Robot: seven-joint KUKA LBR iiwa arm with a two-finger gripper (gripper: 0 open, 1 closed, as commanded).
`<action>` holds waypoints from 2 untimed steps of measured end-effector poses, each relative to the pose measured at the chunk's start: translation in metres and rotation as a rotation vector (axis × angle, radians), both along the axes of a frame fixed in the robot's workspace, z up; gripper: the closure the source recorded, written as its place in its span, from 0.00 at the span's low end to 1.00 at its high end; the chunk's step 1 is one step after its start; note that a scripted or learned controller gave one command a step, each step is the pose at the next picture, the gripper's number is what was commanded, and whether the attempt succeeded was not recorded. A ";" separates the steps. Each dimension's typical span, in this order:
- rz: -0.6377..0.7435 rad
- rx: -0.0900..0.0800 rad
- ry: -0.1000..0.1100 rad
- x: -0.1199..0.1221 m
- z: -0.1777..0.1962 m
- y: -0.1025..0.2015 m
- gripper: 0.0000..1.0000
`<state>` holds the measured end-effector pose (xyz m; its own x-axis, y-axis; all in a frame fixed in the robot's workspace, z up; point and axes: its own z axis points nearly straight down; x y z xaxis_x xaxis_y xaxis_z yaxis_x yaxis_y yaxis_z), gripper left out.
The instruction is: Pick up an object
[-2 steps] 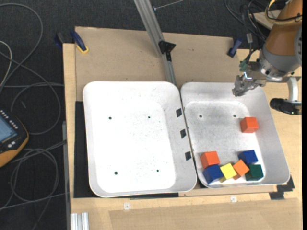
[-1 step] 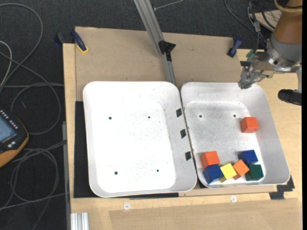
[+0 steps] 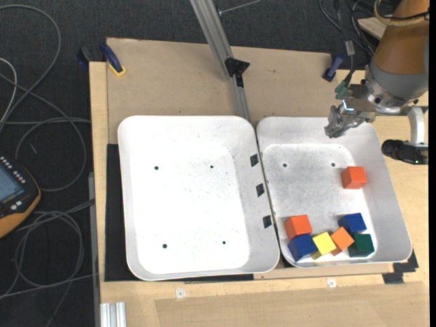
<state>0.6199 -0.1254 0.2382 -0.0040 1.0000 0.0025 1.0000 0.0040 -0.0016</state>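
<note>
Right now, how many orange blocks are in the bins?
3, all in the right bin: lone orange block mid-right, orange block near the front, small orange block in the front cluster. Others may be hidden.

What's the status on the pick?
Gripper over right white bin's far edge, nothing held. Lone orange cube nearest, apart from the near-corner block cluster. Nothing in the way.

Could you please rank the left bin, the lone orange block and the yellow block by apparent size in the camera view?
1. Left bin, by far the largest.
2. Lone orange block and yellow block: they look too alike to rank, and the yellow one is partly crowded by neighbours.
</note>
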 end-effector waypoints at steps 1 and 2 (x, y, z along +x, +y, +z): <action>0.001 0.000 0.002 -0.019 -0.008 0.047 1.00; 0.001 0.001 0.001 -0.048 0.003 0.092 1.00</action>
<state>0.5716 -0.0332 0.2409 -0.0054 1.0000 0.0035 1.0000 0.0054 -0.0024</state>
